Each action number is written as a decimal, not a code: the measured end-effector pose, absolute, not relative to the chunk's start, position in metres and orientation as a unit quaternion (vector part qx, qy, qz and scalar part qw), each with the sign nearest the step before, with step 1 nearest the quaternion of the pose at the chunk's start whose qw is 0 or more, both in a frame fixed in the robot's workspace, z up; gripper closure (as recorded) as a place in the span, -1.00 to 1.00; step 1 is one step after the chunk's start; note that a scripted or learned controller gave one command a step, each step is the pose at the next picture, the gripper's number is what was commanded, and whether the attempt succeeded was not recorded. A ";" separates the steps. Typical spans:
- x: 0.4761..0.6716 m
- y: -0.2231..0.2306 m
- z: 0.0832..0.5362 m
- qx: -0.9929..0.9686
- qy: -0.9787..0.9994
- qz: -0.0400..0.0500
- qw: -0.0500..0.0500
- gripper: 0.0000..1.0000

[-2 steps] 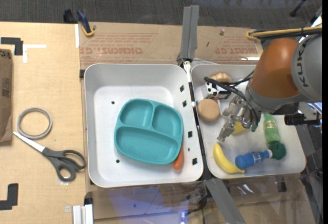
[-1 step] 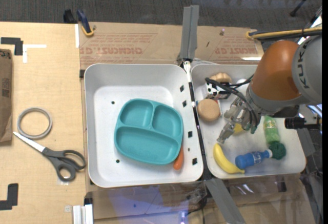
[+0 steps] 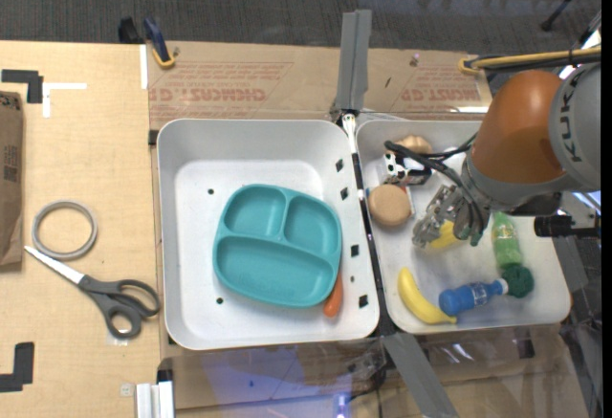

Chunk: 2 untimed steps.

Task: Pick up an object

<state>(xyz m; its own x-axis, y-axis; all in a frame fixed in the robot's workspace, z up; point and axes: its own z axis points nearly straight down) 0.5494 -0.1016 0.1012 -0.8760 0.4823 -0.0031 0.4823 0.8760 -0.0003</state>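
Camera view: arm enters from frame right, gripper (image 3: pixel 442 221) lowered into right bin (image 3: pixel 545 311) over a small yellow object (image 3: pixel 440 236), partly hidden; finger state indiscernible.

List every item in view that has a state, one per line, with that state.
gripper: low in the right bin, over a small yellow item
teal divided plate: flat in the left bin, right way up
carrot: lying against the plate's lower right edge
banana: lying on its side in the right bin
blue bottle: lying on its side beside the banana
scissors: closed, flat on the bench
tape roll: lying flat
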 end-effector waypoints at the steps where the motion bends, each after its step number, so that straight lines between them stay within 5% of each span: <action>1: 0.572 -0.054 0.213 0.315 0.949 0.000 0.001 1.00; 2: 0.478 -0.120 0.127 0.226 0.974 0.000 0.000 1.00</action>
